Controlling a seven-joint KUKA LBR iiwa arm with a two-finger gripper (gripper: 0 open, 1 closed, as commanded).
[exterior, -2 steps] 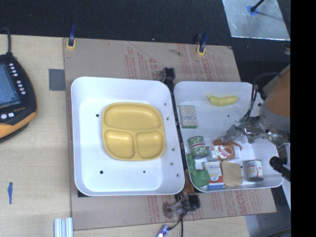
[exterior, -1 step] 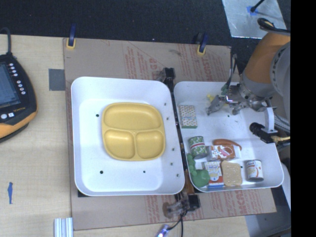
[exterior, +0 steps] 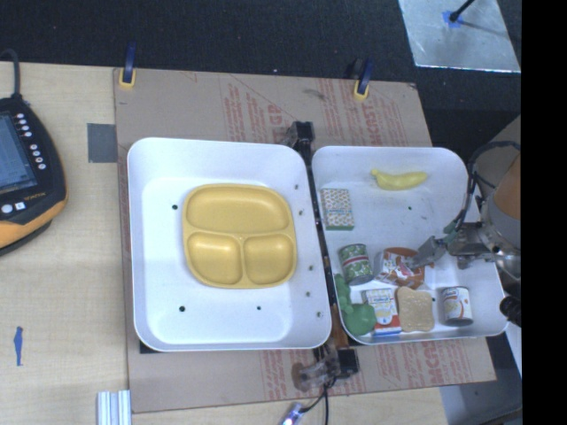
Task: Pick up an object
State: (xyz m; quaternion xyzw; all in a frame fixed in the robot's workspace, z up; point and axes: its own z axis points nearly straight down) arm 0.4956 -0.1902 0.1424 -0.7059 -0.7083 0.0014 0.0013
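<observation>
I see the left bin (exterior: pixel 151 237) bearing a yellow divided tray (exterior: pixel 239 235), the right bin (exterior: pixel 443 162) with a banana (exterior: pixel 399 179), a green can (exterior: pixel 354 260), a small can (exterior: pixel 454 305), the gripper (exterior: pixel 436 248) low over the right bin's middle, nothing visibly held, finger state I cannot tell

The robot arm (exterior: pixel 500 206) reached in from the right edge, low over the right bin's (exterior: pixel 461 162) right rim. Its gripper (exterior: pixel 440 247) pointed leftward, just inside that rim, partway down the bin's right side.
</observation>
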